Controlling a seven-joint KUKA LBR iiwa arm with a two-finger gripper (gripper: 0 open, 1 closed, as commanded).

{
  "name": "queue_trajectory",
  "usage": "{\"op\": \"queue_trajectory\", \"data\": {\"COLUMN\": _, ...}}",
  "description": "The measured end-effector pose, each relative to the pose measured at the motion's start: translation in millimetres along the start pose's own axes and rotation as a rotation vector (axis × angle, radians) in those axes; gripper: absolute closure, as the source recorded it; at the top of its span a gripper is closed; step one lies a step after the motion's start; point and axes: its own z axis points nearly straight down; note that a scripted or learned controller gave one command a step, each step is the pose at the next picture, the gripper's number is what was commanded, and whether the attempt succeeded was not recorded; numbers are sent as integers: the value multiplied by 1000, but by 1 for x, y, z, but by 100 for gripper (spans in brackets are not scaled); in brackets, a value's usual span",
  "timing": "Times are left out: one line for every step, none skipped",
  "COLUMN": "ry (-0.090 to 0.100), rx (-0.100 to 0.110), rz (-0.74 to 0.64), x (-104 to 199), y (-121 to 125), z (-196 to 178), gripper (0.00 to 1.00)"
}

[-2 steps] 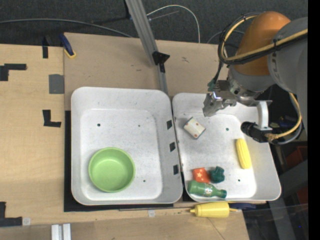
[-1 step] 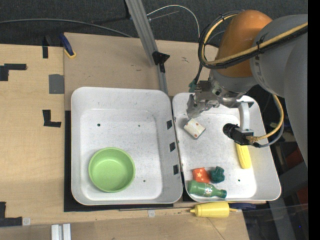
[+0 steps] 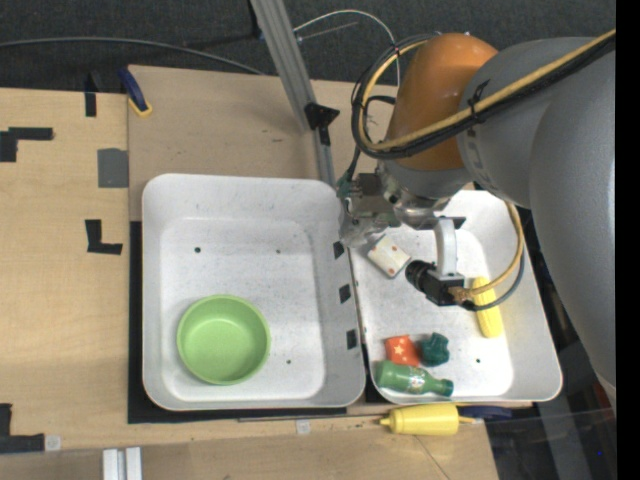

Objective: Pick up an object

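Overhead, the grey-and-orange arm reaches down into the right bin, its gripper above a white block; finger state unclear, no legible labels.

Small white block, right bin

I see two bins side by side on the bench. In the left bin, a bowl sits in the near left corner. In the right bin, a bottle lies along the near wall, with two small toys just behind it. A small block lies farther back, under my arm.
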Motion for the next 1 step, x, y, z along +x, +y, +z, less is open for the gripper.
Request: {"op": "queue_trajectory", "data": {"ry": 1, "rx": -2, "rz": -1, "x": 55, "y": -2, "z": -12, "gripper": 100}}
